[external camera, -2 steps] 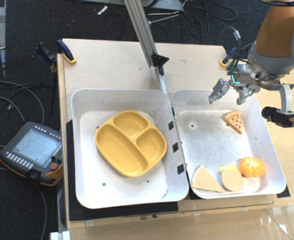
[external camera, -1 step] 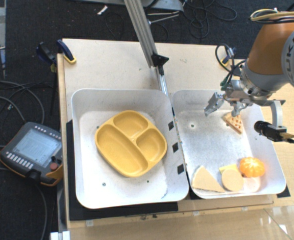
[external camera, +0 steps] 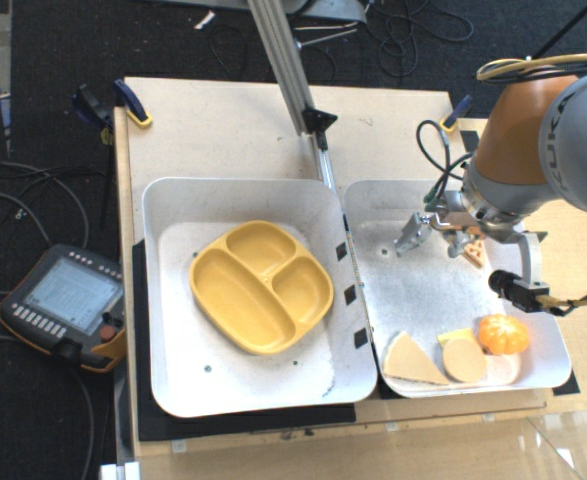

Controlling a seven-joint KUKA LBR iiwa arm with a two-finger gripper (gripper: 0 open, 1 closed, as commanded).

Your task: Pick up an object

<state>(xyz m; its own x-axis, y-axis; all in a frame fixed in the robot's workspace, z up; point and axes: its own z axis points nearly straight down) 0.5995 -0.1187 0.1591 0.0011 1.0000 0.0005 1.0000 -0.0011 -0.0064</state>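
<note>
Hand: grip state unreadable; you risk an empty grasp, orange and wedges lying nearer.

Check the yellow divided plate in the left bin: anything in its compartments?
Empty. The yellow divided plate lies flat in the left bin, and all three compartments show bare yellow.

Partial letters "KU" on arm; nothing else legible.
</note>
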